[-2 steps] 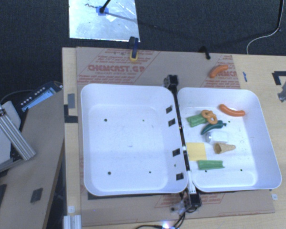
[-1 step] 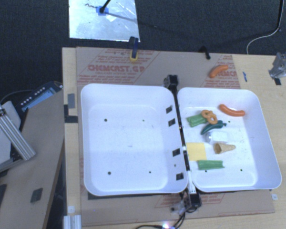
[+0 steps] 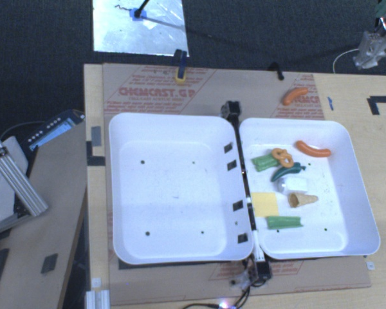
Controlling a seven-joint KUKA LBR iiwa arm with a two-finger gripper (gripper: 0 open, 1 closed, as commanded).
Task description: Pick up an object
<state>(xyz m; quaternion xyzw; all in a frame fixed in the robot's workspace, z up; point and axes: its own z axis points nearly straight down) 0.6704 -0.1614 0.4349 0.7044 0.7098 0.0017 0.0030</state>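
Several toys, among them a sausage (image 3: 312,150) and a cone (image 3: 302,199), lie in the right bin (image 3: 357,192), untouched, with the gripper (image 3: 373,49) well apart past its far corner – apart or together, I cannot tell – so the approach comes next: over one toy, then down.

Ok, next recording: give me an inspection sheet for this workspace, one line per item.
Surface: bench with printed cardboard under two white bins.
Job's things: right bin holds orange sausage, pretzel, green pieces, yellow square, cone, white block.
Clutter: second sausage outside the bins, behind the right one; yellow-blue clip.
Grippers: metal part at the top right edge; state unclear.
Cables: white cable; wires at front edge.
Surroundings: dark floor, foil sheet.
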